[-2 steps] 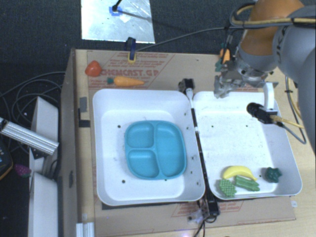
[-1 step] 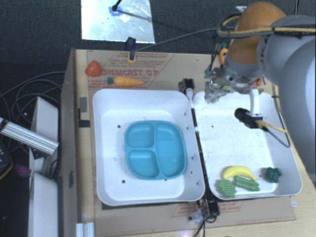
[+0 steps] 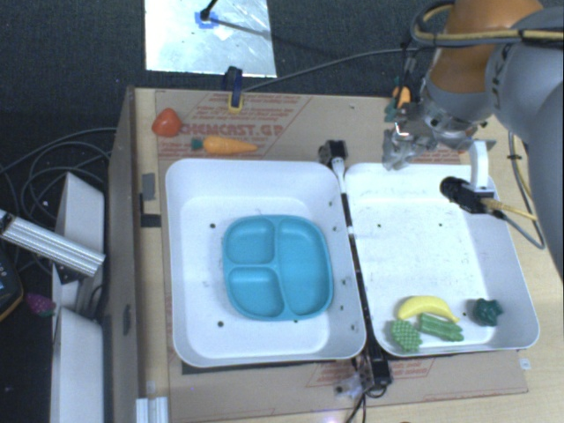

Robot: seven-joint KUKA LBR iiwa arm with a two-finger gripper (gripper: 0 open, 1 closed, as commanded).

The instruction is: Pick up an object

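In the right bin (image 3: 441, 236), several toy foods lie in the front right corner: a yellow banana (image 3: 427, 307), a green cucumber (image 3: 441, 328), a knobbly light green piece (image 3: 404, 334) and a dark teal piece (image 3: 486, 310). My gripper (image 3: 401, 155) hangs over the back left edge of that bin, far from the toys, with nothing seen in it. The grey arm with its orange band (image 3: 480, 25) comes in from the upper right.
The left bin (image 3: 194, 201) holds a blue divided plate (image 3: 278, 267). Behind the bins, on the cardboard, lie a carrot (image 3: 231, 146) and a red-orange toy (image 3: 166, 123). A blue clamp (image 3: 233, 86) stands at the back edge.
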